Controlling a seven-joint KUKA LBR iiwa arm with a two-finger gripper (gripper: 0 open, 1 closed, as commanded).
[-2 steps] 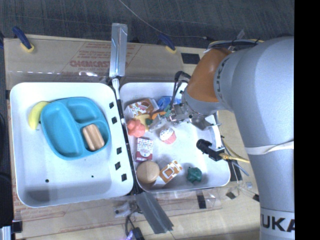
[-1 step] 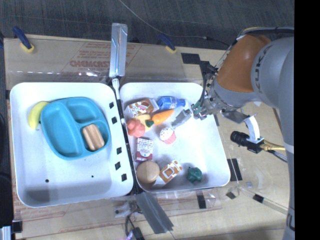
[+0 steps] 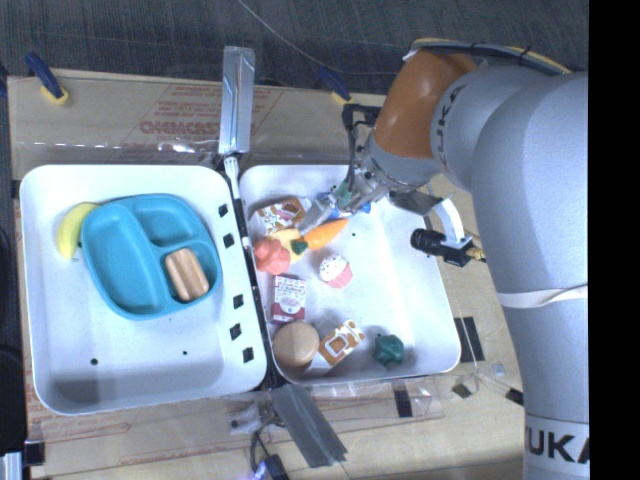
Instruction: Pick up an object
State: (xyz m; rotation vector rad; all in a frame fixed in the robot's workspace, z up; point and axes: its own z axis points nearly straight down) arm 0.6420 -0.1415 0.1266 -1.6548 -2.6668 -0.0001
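The right bin (image 3: 430,298) holds several toy foods. An orange carrot (image 3: 326,233) lies near the back, with a pink-red fruit (image 3: 270,256) and a printed packet (image 3: 281,212) to its left. A pink cupcake (image 3: 335,270) sits mid-bin, and a red carton (image 3: 289,298) lies by the left wall. Along the front are a brown bun (image 3: 296,344), a small orange carton (image 3: 343,340) and a green lump (image 3: 389,348). My gripper (image 3: 348,196) hangs low at the back of this bin, just above and behind the carrot's tip. The wrist hides what lies under it.
The left bin (image 3: 60,368) holds a blue divided tray (image 3: 130,248) with a tan bread roll (image 3: 186,274) in its right compartment. A yellow banana (image 3: 68,230) lies against the tray's left side. A metal divider (image 3: 236,98) stands between the bins. The arm covers the right side.
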